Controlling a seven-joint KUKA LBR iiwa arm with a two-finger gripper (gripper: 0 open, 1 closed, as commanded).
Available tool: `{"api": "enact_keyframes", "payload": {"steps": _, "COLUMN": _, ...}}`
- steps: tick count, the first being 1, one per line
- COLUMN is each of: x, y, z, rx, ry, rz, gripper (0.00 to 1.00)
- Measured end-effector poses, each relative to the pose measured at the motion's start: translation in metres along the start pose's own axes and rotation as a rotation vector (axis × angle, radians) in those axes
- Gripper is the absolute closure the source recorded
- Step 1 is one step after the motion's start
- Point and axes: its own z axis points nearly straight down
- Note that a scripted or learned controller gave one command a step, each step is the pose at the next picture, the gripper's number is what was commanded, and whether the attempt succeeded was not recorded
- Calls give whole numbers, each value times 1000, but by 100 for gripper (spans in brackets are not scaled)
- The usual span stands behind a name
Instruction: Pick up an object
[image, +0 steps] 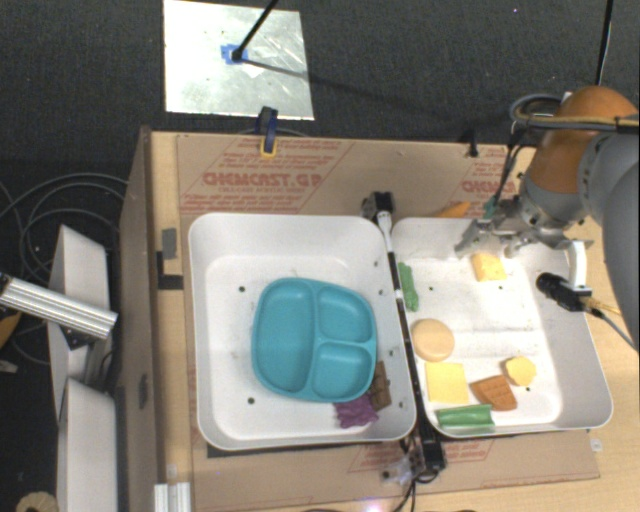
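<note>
Green toy bar (463, 417) lies nearest, at the right bin's (590, 400) front rim; toward that bin's back, the gripper (497, 243) hovers above a yellow chunk (488, 267), its opening impossible to judge. Light and rigid-looking, the chunk probably suits a grasp across its sides.

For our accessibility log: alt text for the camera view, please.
The tool hovers over a yellow block in the right bin, which holds toy food items. The left bin holds a teal divided plate.
</note>
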Motion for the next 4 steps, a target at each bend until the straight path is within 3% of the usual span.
{"api": "enact_keyframes", "payload": {"steps": 1, "x": 9, "y": -3, "z": 14, "rx": 8, "ry": 1, "rz": 0, "gripper": 0}}
{"api": "enact_keyframes", "payload": {"steps": 2, "x": 9, "y": 1, "z": -2, "rx": -3, "ry": -2, "rz": -3, "gripper": 100}}
{"api": "enact_keyframes", "payload": {"steps": 3, "x": 62, "y": -30, "z": -124, "rx": -2, "ry": 5, "rz": -5, "gripper": 100}}
{"api": "enact_keyframes", "payload": {"steps": 4, "x": 123, "y": -45, "z": -120, "rx": 11, "ry": 7, "rz": -5, "gripper": 100}}
